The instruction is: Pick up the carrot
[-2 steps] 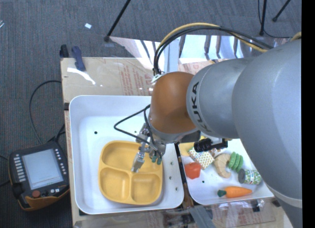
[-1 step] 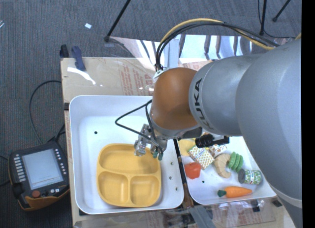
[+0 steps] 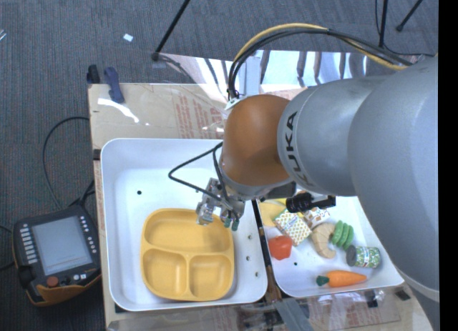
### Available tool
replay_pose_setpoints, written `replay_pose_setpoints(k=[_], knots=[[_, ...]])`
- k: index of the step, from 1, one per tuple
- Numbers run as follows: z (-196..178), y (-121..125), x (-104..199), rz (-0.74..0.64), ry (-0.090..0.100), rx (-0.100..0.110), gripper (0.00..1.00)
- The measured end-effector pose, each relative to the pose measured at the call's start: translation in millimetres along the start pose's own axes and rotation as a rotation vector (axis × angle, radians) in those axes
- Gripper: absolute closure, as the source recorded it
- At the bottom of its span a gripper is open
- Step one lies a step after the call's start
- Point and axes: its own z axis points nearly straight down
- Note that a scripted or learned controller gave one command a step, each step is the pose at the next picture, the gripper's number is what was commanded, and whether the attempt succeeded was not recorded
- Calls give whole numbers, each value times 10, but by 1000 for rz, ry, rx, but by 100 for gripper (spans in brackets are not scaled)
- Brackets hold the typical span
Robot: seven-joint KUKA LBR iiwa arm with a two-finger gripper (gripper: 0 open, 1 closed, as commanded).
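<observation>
The carrot (image 3: 343, 278), orange with a green top, lies at the front of the right bin (image 3: 390, 269). My gripper (image 3: 217, 213) hangs over the left bin (image 3: 125, 179), just above the back right rim of the yellow divided plate (image 3: 187, 254). It is far to the left of the carrot. I see nothing between its fingers. The big grey arm and its orange band cover the back of the right bin.
The right bin also holds a red block (image 3: 280, 246), a patterned box (image 3: 292, 226), a beige piece (image 3: 323, 240), a green vegetable (image 3: 343, 234) and a small tin (image 3: 364, 257). A teach pendant (image 3: 57, 251) lies on the floor at the left.
</observation>
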Motion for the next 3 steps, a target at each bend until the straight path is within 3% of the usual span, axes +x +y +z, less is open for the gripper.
replay_pose_setpoints(k=[1, 2, 3], knots=[[203, -32, 584, 231, 13, 9, 100], [58, 2, 742, 461, 27, 17, 100], [-31, -10, 723, 463, 29, 19, 100]])
